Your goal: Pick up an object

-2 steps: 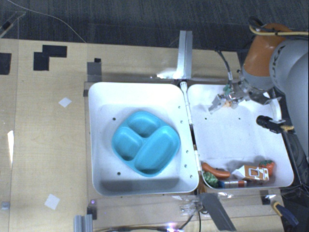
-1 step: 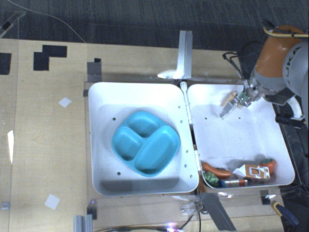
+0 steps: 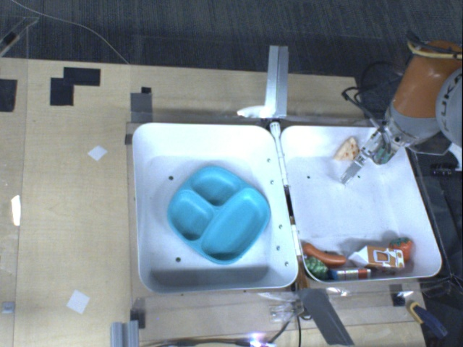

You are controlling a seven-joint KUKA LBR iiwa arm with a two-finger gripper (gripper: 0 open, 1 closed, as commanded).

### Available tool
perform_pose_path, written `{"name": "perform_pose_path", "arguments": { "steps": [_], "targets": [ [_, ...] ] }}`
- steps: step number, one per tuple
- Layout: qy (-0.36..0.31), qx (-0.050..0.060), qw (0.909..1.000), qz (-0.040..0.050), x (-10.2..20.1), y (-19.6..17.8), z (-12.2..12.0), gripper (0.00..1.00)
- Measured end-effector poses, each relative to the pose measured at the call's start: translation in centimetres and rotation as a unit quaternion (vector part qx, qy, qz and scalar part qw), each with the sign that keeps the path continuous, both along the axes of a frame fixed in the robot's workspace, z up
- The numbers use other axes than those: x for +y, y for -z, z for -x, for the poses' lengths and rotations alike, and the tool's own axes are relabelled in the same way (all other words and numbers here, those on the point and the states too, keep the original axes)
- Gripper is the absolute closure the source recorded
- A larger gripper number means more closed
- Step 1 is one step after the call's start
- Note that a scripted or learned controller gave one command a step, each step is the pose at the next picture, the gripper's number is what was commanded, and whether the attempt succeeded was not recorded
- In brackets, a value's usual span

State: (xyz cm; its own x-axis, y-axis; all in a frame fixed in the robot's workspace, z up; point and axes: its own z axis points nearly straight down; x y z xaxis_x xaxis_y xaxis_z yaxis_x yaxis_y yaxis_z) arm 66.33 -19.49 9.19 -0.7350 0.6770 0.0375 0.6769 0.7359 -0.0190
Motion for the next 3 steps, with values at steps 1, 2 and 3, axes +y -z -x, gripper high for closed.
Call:
{"name": "perform_pose_path", "arguments": {
  "steps": [1,2,3],
  "targets": [
    [-0.186,-0.022,0.9824,0.0013,7.1,-3.6,0.6,0.0],
    [-0.23,-0.042,0.9722,0.0093,9.4,-0.9,6.8,0.0],
    [-0.098,-0.026,0.9948,0.005,10.1,-3.4,0.3,0.0]
  ]
}}
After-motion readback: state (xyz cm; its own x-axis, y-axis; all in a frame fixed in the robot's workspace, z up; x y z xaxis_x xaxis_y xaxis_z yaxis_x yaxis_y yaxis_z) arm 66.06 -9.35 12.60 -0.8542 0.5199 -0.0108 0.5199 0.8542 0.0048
